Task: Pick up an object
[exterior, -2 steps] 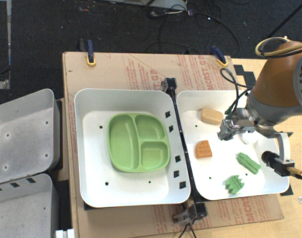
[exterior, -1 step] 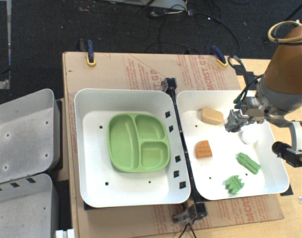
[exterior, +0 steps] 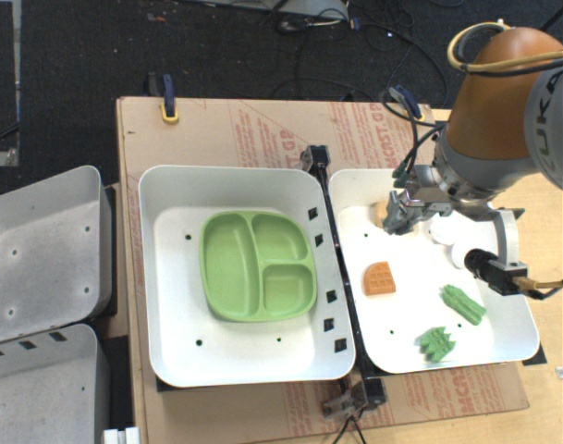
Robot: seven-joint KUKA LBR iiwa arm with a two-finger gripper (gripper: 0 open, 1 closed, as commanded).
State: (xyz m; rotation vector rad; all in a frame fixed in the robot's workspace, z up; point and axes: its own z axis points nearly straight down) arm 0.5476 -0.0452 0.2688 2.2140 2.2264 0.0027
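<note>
In the right bin (exterior: 512, 345) lie an orange waffle-like block (exterior: 380, 278), a green pod-shaped piece (exterior: 463, 304) and a green leafy piece (exterior: 436, 342). A white object (exterior: 445, 234) shows partly under the arm. My gripper (exterior: 398, 216) hangs low over the bin's upper left part, above and slightly right of the orange block. A tan piece (exterior: 380, 214) peeks out just left of the gripper. The arm's grey and orange body hides the bin's upper right corner.
The left bin (exterior: 161, 211) holds a green divided plate (exterior: 259, 265). Black clamps (exterior: 316, 158) join the two bins along the middle. Grey trays (exterior: 41, 248) lie off the bench at left. A black cable end (exterior: 492, 268) hangs over the right bin.
</note>
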